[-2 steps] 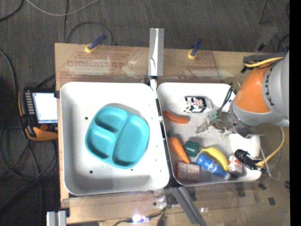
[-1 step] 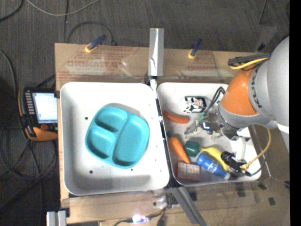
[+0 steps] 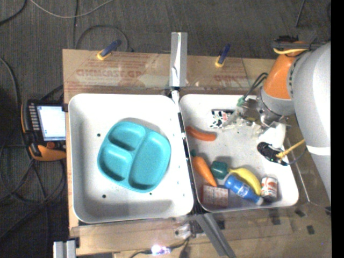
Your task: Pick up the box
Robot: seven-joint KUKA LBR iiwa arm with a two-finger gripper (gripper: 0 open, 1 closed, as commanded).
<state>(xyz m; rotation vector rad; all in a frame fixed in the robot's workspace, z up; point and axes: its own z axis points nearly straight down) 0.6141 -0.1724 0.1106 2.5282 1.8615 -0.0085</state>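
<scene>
The gripper (image 3: 240,117) hangs low over the far part of the right bin (image 3: 293,198), its tip pointing toward the middle of the bench. From here its metal parts blur together against the white floor, so I cannot tell how the jaws stand, and nothing can be made out between them. Just beside the tip, on its left, lies a small black-and-white patterned object (image 3: 218,118). Behind the gripper the wrist rises into the orange band (image 3: 279,82) and then the thick grey arm (image 3: 317,106) along the right side.

A little nearer, an orange sausage-shaped piece (image 3: 201,134) lies close to the divider between the 2 bins. Further toward the near edge sit a carrot (image 3: 204,170), a small teal cube (image 3: 219,169), a banana (image 3: 245,178), a blue bottle (image 3: 242,190) lying on its side, and a small red-and-white can (image 3: 269,187). The box (image 3: 215,196), flat and reddish-brown, lies in the near left corner of the right bin, touching the bottle's end and well apart from the gripper.

The left bin (image 3: 80,144) holds a teal divided plate (image 3: 135,154) with 3 compartments. Left of the bench rests an orange handheld pendant (image 3: 45,128) with a lit screen.
</scene>
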